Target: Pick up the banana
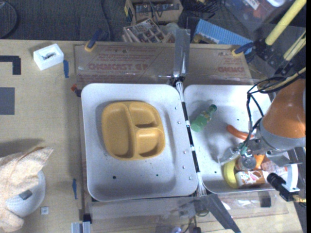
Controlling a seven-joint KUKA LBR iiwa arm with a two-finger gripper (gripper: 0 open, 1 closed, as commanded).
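Claw (241, 153), grip unclear, hangs over banana (230, 174) in right bin (214, 132).

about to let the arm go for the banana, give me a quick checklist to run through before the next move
1. Banana located: cannot tell. A yellow object lies in the right bin, partly covered by the arm; its shape is unclear.
2. End effector near target: ok. It sits low in the right bin, just above the yellow object.
3. Finger state: cannot tell.
4. Clutter around target: not ok. An orange packet touches the yellow object, and a carrot lies close behind.
5. Green bottle out of the way: ok, it lies apart near the divider.
6. Left bin irrelevant: ok, it holds a yellow divided tray.
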